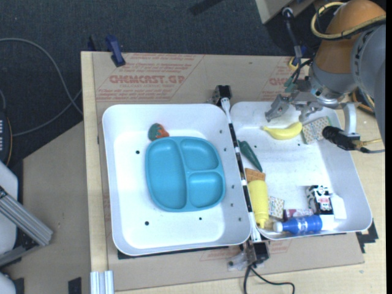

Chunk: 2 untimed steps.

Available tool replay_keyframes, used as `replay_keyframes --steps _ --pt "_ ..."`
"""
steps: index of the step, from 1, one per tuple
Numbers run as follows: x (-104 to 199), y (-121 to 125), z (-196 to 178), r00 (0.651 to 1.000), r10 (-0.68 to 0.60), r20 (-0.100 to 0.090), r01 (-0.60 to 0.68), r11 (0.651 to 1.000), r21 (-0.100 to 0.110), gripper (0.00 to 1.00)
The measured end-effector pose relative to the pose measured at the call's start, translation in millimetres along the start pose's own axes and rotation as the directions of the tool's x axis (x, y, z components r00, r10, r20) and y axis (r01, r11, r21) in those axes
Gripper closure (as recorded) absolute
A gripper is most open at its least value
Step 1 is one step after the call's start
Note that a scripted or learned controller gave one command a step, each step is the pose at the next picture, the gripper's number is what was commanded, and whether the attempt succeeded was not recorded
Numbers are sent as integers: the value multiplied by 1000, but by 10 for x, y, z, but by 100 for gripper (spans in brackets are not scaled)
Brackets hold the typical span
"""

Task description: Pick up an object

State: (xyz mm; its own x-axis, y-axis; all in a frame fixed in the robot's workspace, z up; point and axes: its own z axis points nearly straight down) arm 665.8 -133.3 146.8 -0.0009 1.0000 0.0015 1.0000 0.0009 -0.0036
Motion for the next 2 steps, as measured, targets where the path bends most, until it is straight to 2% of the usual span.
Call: replay_keyframes --steps 1,2 --pt "194 -48 631 1000 0 1 0 1000 -1 0" --pt "-249 -498 44 1000 2 2 -2 1000 -3 0"
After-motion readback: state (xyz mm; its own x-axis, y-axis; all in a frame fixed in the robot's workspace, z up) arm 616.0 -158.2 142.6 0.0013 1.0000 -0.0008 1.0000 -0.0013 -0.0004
